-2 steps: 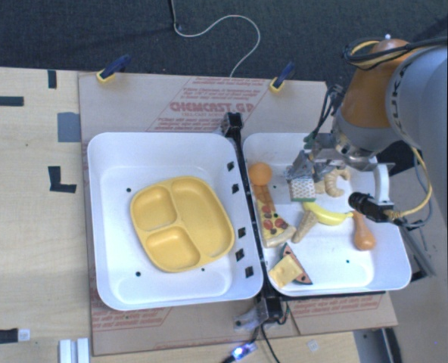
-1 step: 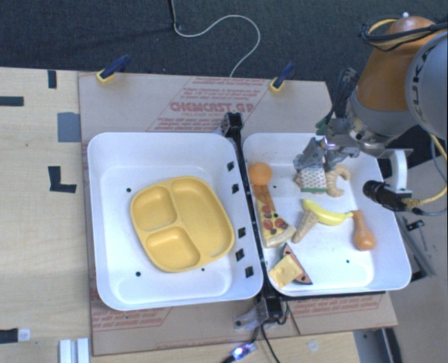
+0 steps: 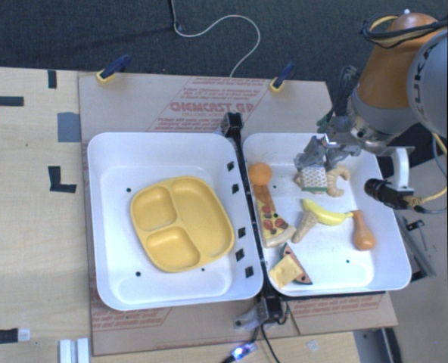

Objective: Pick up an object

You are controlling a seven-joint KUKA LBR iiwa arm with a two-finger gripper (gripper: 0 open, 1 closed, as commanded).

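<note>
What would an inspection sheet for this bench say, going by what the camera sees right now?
Surface: two white bins side by side on a cardboard sheet; left bin, right bin.
Job's things: in the right bin, an orange ball, pizza slice, banana, waffle-patterned piece, cheese-like wedge, orange pear-shaped toy.
Clutter: a yellow divided plate in the left bin.
Grippers: the gripper sits low over the waffle-patterned piece; its grip cannot be judged.
Cables: a white cable loops behind the bench; yellow cables on the arm.
Surroundings: dark carpet, two blue-and-yellow clamps on the cardboard's back edge.
</note>
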